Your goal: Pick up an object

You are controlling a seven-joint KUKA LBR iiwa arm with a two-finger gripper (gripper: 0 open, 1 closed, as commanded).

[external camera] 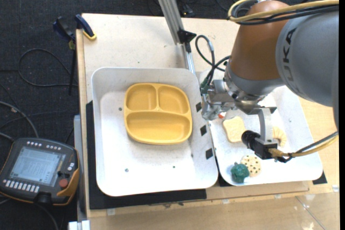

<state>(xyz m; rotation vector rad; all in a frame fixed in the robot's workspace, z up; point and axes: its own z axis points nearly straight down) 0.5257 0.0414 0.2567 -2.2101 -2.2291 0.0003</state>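
Grey arm with an orange band (269, 56) reaching over the right shallow white bin (302, 116) on the pale surface (129, 40).

Its pincer (214, 109) sits at that bin's left edge, just beside a tan toast-shaped slice (233, 129). Nearer the front edge, a green knobbly lump (239, 171) touches a pale dotted round biscuit (252, 164). The left shallow white bin (108, 169) holds a yellow three-compartment plastic plate (158, 113), lying flat, well apart from the pincer.

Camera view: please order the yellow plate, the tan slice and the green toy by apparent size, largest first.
1. yellow plate
2. tan slice
3. green toy, only slightly smaller than the slice
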